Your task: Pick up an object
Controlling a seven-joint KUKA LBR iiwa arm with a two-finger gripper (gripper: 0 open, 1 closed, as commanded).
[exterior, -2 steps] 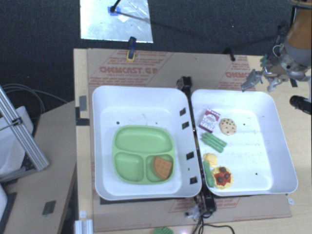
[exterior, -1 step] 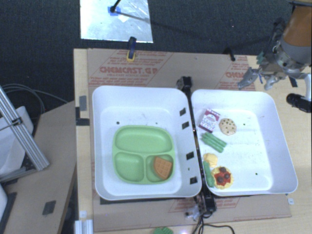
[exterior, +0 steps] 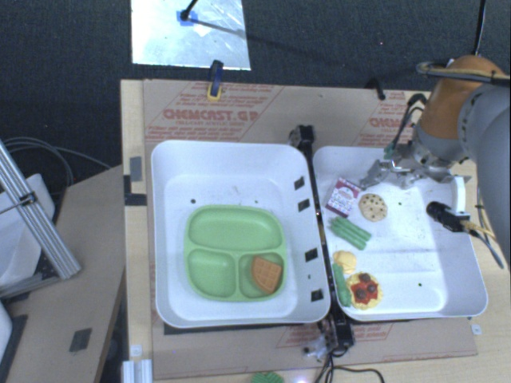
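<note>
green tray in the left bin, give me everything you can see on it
The green tray is a light green, plastic-looking divided plate with rounded corners: one wide compartment across the top, two smaller ones below. It lies flat on the floor of the left bin, roughly centred. A tan waffle-like toy sits in its lower right compartment; the other compartments hold nothing.

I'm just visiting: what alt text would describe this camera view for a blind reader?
A robot gripper hovers over the right bin, near a toy cookie, red packet, green beans and pizza slice. The left bin holds a green divided tray with a waffle.
</note>
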